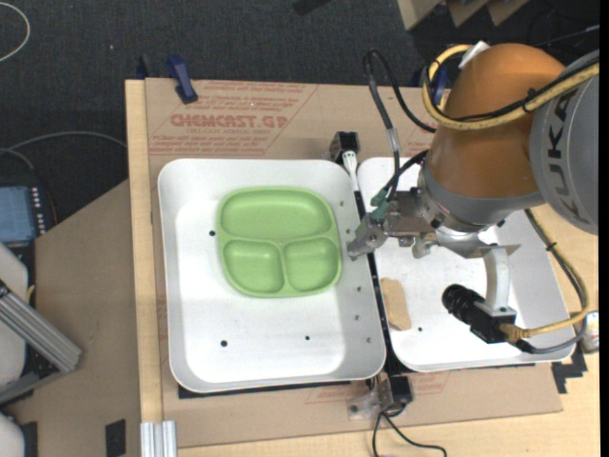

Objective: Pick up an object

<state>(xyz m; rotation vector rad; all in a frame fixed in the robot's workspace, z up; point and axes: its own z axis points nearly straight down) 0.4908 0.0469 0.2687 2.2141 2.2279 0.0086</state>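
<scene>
Overhead, gripper beside green tray

Even overhead light — mild glare on left bin; soft shadows, slightly grainy.

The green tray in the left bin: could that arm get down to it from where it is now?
Probably yes. The green tray lies alone and uncovered in the left bin, with nothing on top. The end effector hangs by the wall between the bins, beside the tray's right edge.
</scene>
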